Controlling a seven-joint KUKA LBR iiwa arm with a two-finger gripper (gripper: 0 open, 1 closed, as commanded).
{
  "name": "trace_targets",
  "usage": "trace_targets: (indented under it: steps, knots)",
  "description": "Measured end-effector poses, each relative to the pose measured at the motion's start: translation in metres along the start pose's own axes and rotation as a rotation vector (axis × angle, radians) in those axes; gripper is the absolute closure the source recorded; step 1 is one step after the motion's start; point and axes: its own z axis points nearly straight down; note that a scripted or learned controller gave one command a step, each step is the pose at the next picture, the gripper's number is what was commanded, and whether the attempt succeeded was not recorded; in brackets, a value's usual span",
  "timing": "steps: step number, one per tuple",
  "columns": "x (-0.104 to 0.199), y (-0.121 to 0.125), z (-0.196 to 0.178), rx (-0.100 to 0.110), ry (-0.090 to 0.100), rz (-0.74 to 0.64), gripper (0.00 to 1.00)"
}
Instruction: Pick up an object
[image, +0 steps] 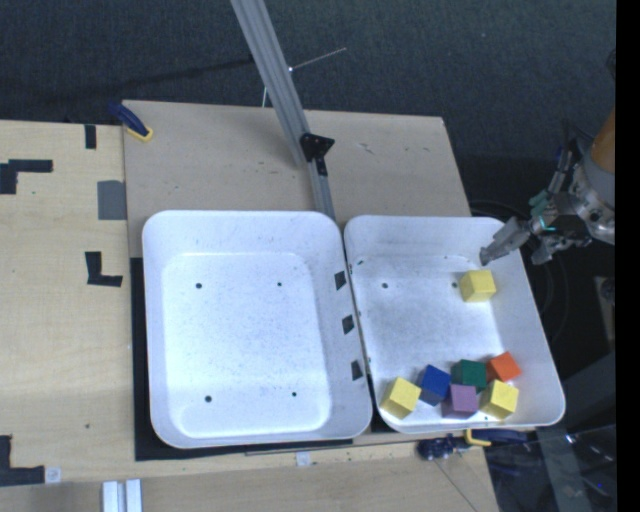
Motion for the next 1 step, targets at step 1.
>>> trace_targets:
  steps: [1]
  knots:
    - [0.0001,0.0000,0.0000,0.000,0.000,0.000,0.00]
